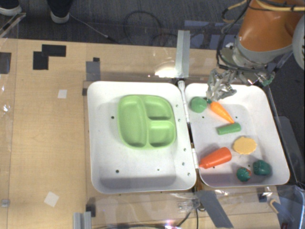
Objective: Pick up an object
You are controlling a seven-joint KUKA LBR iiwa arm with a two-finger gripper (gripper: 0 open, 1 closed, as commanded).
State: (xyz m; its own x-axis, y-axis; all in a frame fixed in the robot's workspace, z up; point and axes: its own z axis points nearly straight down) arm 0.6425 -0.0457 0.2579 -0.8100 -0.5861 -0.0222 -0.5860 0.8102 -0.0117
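Hand [217, 90] is hovering over the right bin's [274, 123] far left corner; finger state unclear. Small carrot [221, 110] is lying just below it, green ball [198, 104] to its left.

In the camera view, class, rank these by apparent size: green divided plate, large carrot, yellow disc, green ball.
1. green divided plate
2. large carrot
3. yellow disc
4. green ball, close to the disc, so that order is unsure.
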